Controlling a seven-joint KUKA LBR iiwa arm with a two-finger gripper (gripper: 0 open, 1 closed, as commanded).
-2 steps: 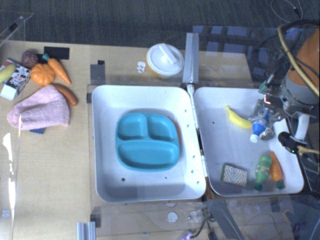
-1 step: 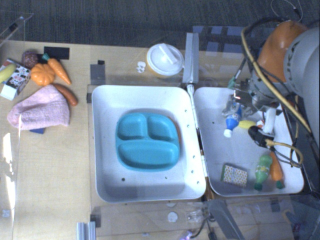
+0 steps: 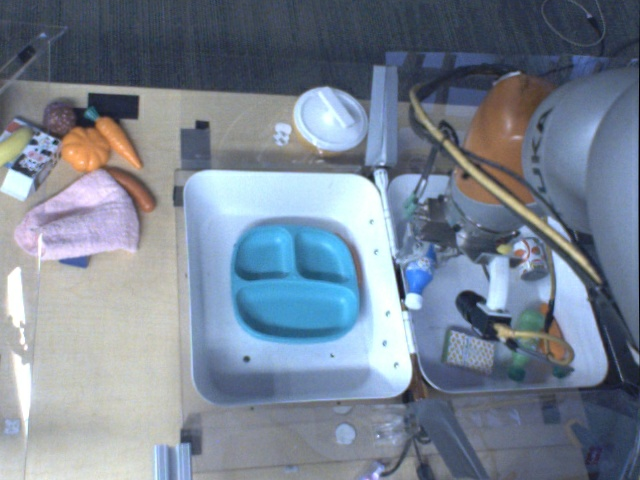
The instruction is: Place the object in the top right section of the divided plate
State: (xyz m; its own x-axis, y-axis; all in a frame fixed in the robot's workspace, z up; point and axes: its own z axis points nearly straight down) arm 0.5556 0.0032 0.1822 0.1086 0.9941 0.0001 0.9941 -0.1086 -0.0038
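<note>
Nearest the lower edge, in the right bin [image 3: 592, 364], a small patterned pad [image 3: 468, 349] lies flat. Next to it are green pieces [image 3: 522, 366], too tangled to name. Farther up, against that bin's left wall, a white tube with a blue end [image 3: 417, 278] sits right under the hand [image 3: 428, 230]. Cables and the wrist crowd the hand, so I cannot tell whether it is open, closed or gripping the tube. A small orange-and-white thing [image 3: 530, 253] shows half behind a cable. The grey arm [image 3: 590, 138] covers the bin's far right corner.

Beside it, the left bin [image 3: 205, 308] holds the blue divided plate [image 3: 295, 280], flat near the middle, apart from the tube with the bin walls between them.

Out on the counter [image 3: 100, 368] to the left lies a pink cloth [image 3: 80, 223]. Beyond the cloth are a toy carrot [image 3: 122, 141], a small orange pumpkin [image 3: 85, 149] and a brown sausage shape [image 3: 135, 188]. A yellow thing [image 3: 10, 148] is cut off by the left edge. Farthest back, past the left bin, sits a round white lid [image 3: 333, 118].
</note>
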